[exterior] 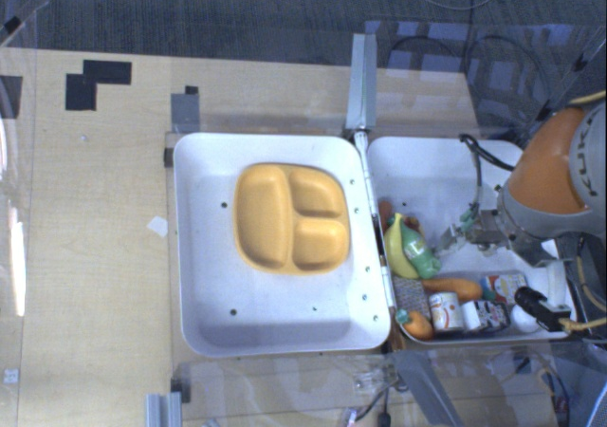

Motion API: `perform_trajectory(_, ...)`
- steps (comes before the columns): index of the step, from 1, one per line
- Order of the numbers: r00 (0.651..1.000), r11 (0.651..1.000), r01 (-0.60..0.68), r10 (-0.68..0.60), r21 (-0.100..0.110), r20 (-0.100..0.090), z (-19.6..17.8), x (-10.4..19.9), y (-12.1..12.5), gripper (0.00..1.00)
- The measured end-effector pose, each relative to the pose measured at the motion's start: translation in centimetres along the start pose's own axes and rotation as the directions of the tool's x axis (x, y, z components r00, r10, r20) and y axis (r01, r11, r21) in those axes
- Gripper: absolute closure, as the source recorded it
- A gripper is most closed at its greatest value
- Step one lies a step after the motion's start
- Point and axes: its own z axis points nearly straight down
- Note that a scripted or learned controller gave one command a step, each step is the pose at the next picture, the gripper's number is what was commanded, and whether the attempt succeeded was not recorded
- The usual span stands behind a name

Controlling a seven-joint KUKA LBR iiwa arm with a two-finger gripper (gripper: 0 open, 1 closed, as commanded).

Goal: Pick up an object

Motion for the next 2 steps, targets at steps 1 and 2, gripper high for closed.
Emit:
perform_trajectory(1,0.965,0.965,0.262,-0.262,0.005,-0.005,-0.4,4.2,-4.3,0.00)
perform_trajectory(2,0.965,0.965,0.261,-0.261,-0.001,-0.004,-1.5,4.2,-4.0,1.00)
